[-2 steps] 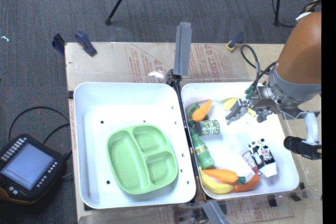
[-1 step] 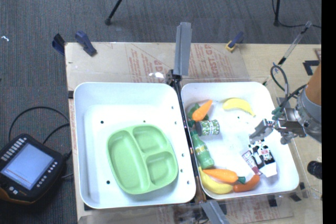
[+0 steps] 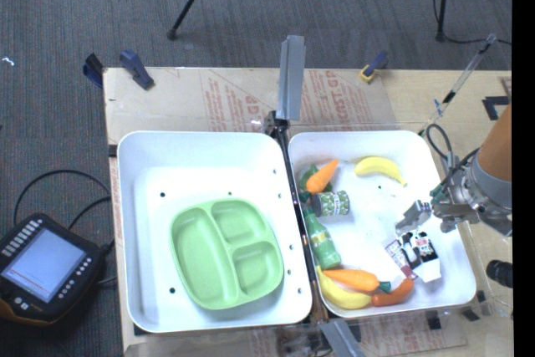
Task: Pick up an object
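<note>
My gripper (image 3: 415, 218) hangs over the right side of the right bin (image 3: 418, 142), reaching in from the right edge. Just below it lies a small white carton with red and black print (image 3: 415, 254), apart from the gripper. In the same bin are a yellow banana (image 3: 378, 168) at the back, a carrot (image 3: 324, 174), a small patterned can (image 3: 334, 202), and a green bottle (image 3: 321, 238) along the left wall. Two more carrots (image 3: 351, 277) (image 3: 398, 290) and a second banana (image 3: 343, 295) lie at the front. Nothing shows between the gripper's tips.
The left bin (image 3: 142, 155) holds a green divided plate (image 3: 227, 253). A grey upright post (image 3: 292, 79) stands behind the wall between the bins. Cables loop near the right bin's far right corner (image 3: 439, 142). A tablet-like pendant (image 3: 46, 263) lies on the floor at left.
</note>
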`<action>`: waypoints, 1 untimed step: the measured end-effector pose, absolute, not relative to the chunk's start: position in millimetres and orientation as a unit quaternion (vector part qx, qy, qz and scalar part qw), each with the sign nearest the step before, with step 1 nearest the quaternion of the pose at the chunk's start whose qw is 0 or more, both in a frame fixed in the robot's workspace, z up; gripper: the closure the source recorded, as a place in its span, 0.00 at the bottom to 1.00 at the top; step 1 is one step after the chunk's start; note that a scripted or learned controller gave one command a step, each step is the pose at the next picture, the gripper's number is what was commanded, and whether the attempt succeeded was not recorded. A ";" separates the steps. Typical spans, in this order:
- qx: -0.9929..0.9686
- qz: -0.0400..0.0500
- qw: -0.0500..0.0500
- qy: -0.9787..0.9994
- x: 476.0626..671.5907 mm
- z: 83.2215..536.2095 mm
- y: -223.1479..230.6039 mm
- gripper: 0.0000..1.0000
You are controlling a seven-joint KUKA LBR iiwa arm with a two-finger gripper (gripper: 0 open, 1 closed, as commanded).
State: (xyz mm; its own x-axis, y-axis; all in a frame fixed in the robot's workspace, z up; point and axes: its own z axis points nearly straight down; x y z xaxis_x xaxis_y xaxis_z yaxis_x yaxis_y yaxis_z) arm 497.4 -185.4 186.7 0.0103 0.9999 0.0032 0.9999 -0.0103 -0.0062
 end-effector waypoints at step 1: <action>-0.766 0.001 0.003 -0.643 518.8 85.7 -191.0 0.00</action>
